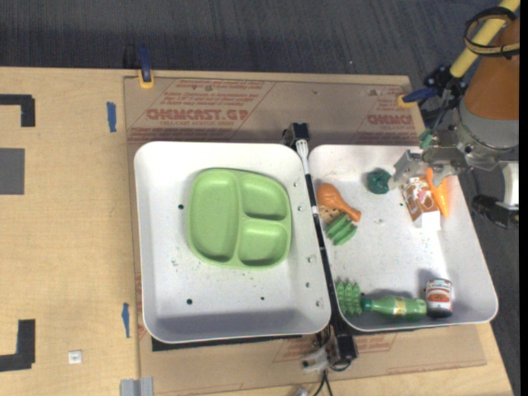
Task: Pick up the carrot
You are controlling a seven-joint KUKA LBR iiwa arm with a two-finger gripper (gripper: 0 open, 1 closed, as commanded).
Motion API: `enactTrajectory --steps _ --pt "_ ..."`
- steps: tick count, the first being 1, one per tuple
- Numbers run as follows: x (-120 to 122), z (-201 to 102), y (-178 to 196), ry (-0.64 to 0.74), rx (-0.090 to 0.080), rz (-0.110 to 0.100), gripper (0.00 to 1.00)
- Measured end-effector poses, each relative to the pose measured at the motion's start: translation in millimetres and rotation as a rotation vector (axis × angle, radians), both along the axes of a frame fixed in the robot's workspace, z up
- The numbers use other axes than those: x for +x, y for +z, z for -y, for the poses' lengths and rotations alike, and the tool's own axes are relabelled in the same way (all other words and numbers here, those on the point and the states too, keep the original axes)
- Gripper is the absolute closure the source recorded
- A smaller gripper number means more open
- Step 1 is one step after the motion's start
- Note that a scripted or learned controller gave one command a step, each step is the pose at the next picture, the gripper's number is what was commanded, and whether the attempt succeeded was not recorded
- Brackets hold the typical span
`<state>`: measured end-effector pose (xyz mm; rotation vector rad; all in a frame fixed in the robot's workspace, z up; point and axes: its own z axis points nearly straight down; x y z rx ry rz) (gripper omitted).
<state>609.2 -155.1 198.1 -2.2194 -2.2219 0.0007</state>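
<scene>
The carrot [444,196] is a slim orange piece near the right wall of the right bin [483,291], lying lengthwise beside a white and red packet [419,198]. My gripper [426,170] is directly over the carrot's upper end and the packet's top, at the bin's far right corner. The arm's grey wrist and orange band rise behind it and hide the top of the carrot. Whether the carrot is touched or gripped cannot be made out.
In the right bin lie a teal lump [378,180], an orange drumstick [337,200], a green ridged piece [341,230], a green bottle [394,306] with a spiky green toy [348,294], and a small can [439,295]. The left bin [157,246] holds a green divided plate [241,218].
</scene>
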Motion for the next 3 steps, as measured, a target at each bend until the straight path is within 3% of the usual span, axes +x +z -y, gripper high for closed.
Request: enactTrajectory --steps 1,2,3 --pt "20.2 46.0 -66.7 0.028 0.002 0.001 0.00" --pt "46.4 56.6 -83.4 -0.078 0.038 -0.052 0.00" --pt "55.2 54.2 -108.8 0.109 0.027 -0.027 0.00"
